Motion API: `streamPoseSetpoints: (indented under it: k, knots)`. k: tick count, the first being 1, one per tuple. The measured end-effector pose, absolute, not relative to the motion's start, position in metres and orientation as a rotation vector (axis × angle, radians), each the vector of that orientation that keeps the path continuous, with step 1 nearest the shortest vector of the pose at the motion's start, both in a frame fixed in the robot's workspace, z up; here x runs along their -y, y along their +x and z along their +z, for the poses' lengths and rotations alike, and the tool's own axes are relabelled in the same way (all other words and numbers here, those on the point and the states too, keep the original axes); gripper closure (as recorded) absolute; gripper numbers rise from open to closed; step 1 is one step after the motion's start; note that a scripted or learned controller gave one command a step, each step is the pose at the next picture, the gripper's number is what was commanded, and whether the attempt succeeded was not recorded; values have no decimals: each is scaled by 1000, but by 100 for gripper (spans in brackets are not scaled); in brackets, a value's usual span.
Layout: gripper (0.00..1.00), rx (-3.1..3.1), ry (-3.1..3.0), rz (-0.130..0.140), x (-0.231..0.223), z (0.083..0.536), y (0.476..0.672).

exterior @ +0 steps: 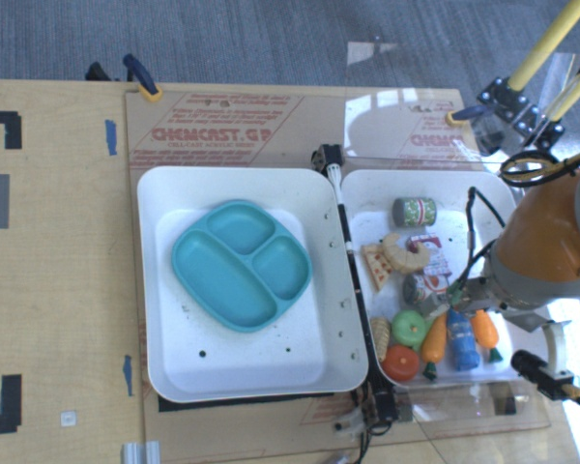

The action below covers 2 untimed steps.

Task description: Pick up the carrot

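From above I look down on a pale wooden bench (48,288) with grey carpet (271,8) beyond its far edge. A brown cardboard sheet (222,129) with red print lies under two white bins set side by side and touching along their inner rims. A blue and orange clamp (140,75) sits at the sheet's far left corner.

I reach in from the right, my orange band (551,240) over the right bin's (367,187) right rim. My gripper (456,303) is low over the near half of that bin, just above the blue bottle (462,344). From this slant I cannot tell whether it is spread or closed, and I see nothing held in it.

The carrot (435,341) lies slanted in the near part of the right bin, between the green apple (409,329) and the blue bottle, just beside my gripper.

Counting: the left bin (164,356) holds one teal plate (240,264) with three compartments. The right bin holds one green can (414,211), one cracker (375,264), one red and white packet (431,271), one apple, one red tomato (401,362), one bottle, one carrot, and a second orange piece (483,329) right of the bottle that I cannot identify.
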<state>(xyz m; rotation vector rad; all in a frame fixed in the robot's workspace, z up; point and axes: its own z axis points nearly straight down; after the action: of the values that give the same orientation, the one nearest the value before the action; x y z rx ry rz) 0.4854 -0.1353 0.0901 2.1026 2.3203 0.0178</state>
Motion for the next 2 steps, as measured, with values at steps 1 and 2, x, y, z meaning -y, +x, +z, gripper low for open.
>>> streamPoseSetpoints:
  k: [1, 2]
  knots:
    - [100, -2305, 2100, 20, 139, 102, 488]
    - [0, -2306, 2102, 17, 139, 101, 487]
